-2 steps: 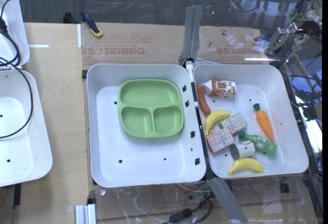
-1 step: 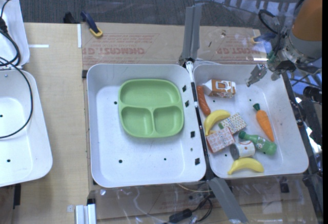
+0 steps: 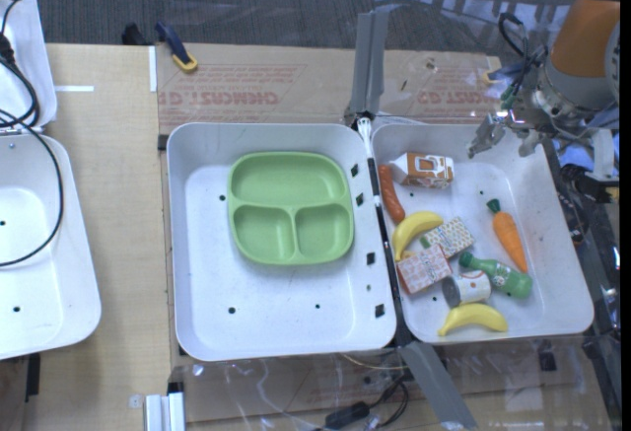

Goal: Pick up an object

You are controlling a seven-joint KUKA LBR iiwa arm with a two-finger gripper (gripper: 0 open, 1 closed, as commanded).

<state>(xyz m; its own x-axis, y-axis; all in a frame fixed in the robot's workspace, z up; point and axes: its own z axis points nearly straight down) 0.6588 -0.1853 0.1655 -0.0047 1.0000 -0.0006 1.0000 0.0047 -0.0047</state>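
the task names no single thing, so anything loose in the right bin (image 3: 567, 222) could serve. they lie in a heap toward its left and near side: a small orange-and-white carton (image 3: 430, 170) at the far end, a thin red-orange piece (image 3: 391, 194) along the left wall, a banana (image 3: 415, 230) touching two patterned packets (image 3: 437, 252), a green bottle (image 3: 498, 274) beside a small can (image 3: 466, 288), and a second banana (image 3: 472, 320) by the near rim. a toy carrot (image 3: 509, 236) lies a little apart on bare floor, which in my judgement makes it the easiest to close on without nudging neighbours.

the gripper (image 3: 505, 133) hangs over the far right corner of that bin, above the carton's level and clear of every item. i cannot tell whether its jaws are apart or together; the tip is small and tangled with cables. nothing shows between them.

the left bin (image 3: 197, 261) holds a green divided tray (image 3: 291, 206), probably a landing place. both bins sit side by side on the tabletop (image 3: 108, 123).
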